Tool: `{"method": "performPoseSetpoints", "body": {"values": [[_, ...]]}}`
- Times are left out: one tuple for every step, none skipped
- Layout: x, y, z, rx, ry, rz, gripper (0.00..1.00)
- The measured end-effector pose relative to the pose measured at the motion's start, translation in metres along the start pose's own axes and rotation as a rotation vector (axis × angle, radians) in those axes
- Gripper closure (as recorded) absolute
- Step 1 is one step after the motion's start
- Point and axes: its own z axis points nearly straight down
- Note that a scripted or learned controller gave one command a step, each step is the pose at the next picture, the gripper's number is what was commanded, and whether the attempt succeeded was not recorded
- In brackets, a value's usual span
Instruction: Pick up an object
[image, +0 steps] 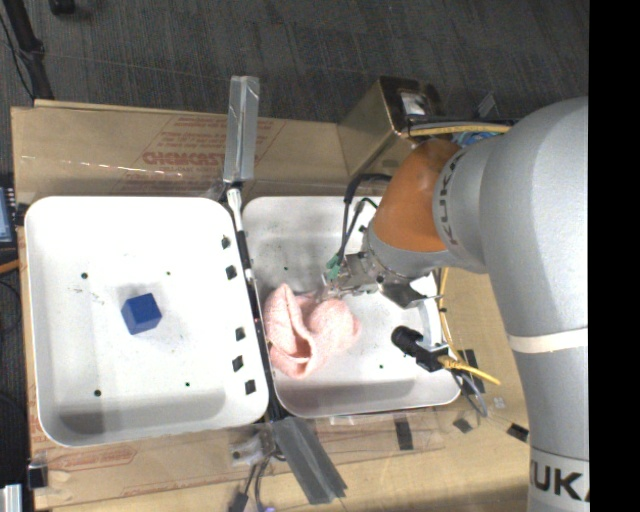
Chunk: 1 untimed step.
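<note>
Hovering our gripper at the upper edge of the pink cloth in the right bin, we risk pinching only a loose fold that slips free.

Left bin: white, smooth, looks like moulded plastic, faint sheen, a few dark specks on the floor. Right bin: same white plastic look, slightly scuffed and greyish toward its far wall.

Blue cube: solid, smooth-faced, matt; plastic or foam, cannot tell which.

Pink cloth: soft fabric, folded and crumpled, fuzzy matt surface, like towelling.

Arm: grey shell, smooth, satin finish with soft highlights. Orange band: smooth, mildly glossy.

Cardboard under the bins: brown, matt, flat, printed in faded red.

Divider bar between the bins: grey metal look, dull brushed finish.

Floor beyond the bench: dark, ribbed, carpet-like texture.
</note>
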Motion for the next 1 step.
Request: {"method": "performPoseSetpoints", "body": {"values": [[0.0413, 0.0263, -0.1658, -0.007, -0.003, -0.283, 1.0]]}}
